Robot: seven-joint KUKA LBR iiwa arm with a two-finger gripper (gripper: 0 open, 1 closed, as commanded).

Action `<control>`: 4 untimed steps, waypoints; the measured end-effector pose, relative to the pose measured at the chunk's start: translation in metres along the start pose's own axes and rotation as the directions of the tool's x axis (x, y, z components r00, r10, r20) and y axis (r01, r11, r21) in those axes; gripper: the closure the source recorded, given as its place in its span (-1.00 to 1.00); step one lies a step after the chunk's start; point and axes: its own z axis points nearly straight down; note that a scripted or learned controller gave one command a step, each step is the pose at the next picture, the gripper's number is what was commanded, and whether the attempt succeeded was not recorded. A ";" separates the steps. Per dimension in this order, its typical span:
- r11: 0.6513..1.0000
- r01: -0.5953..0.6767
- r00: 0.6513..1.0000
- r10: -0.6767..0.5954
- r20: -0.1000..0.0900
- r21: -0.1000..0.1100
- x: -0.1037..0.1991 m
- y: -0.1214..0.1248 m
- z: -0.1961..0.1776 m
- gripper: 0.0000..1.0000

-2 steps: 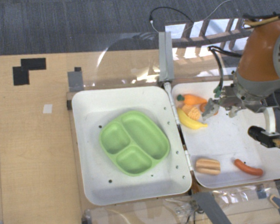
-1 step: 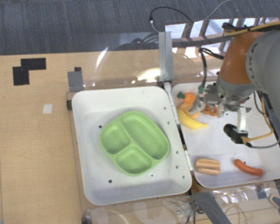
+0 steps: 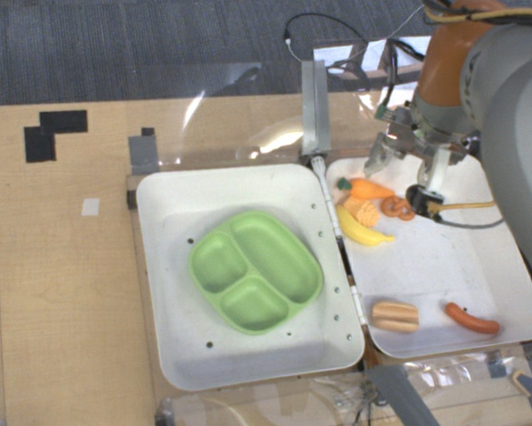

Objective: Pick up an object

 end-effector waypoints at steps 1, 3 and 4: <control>0.992 -0.128 0.992 0.128 -0.001 0.024 -0.072 0.032 0.070 -1.00; 0.775 -0.632 0.775 0.632 -0.001 -0.001 -0.094 -0.020 0.070 -1.00; 0.605 -0.796 0.605 0.796 0.003 0.001 -0.130 -0.001 0.022 -1.00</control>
